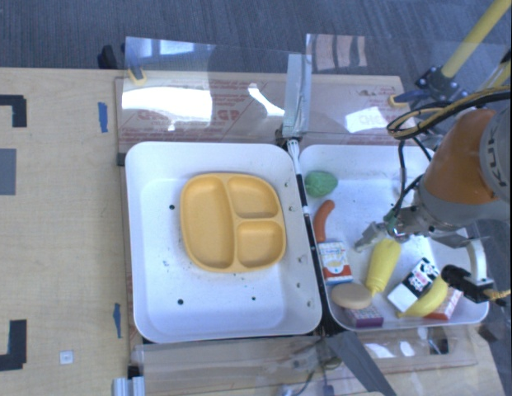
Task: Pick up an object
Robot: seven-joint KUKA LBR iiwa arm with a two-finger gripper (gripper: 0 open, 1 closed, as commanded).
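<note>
While my arm [466,159] reaches in from the right side of the frame, my hand [386,231] hangs low over the right bin [363,167], at about its middle height. Whether it is spread or closed I cannot tell from this angle, and I see nothing held in it.

Just below the hand, touching or nearly touching it, lies a yellow bottle [382,264], tilted with its top toward the hand. Left of the hand, a little apart, an orange sausage [323,219] lies upright in the frame along the bin's left wall, and a green ball [321,183] sits above it, nearer the upper left corner of that bin. Below the sausage is a small carton [335,261], then a tan round thing [351,295] near the bin's lower edge. At lower right a banana [429,299] rests beside a small black-and-white box [415,279].

Across the divider, the left bin [157,304] holds a yellow tray [232,221] with three compartments, well apart from my hand. Both bins stand on the pale wooden surface [54,221].
</note>
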